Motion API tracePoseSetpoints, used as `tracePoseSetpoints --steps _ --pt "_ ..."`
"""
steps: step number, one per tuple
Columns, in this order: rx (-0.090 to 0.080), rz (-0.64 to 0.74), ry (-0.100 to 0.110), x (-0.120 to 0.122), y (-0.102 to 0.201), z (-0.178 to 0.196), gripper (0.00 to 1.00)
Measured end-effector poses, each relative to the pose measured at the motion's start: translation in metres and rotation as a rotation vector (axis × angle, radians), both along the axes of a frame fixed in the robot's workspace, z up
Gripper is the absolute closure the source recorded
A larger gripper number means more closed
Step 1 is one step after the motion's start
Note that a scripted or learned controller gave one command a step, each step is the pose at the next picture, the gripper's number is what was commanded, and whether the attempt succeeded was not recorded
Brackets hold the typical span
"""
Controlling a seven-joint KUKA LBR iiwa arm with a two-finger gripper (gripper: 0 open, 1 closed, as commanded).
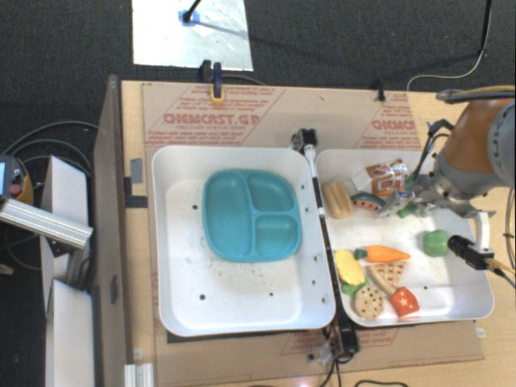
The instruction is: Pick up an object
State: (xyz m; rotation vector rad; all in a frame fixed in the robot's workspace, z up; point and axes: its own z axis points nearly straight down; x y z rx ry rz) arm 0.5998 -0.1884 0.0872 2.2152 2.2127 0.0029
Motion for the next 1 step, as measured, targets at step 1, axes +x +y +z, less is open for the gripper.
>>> tracePoseSetpoints --steps 1 --pt "0.007 0.009 0.009 0.0452 0.0385 -0.0022 0.0"
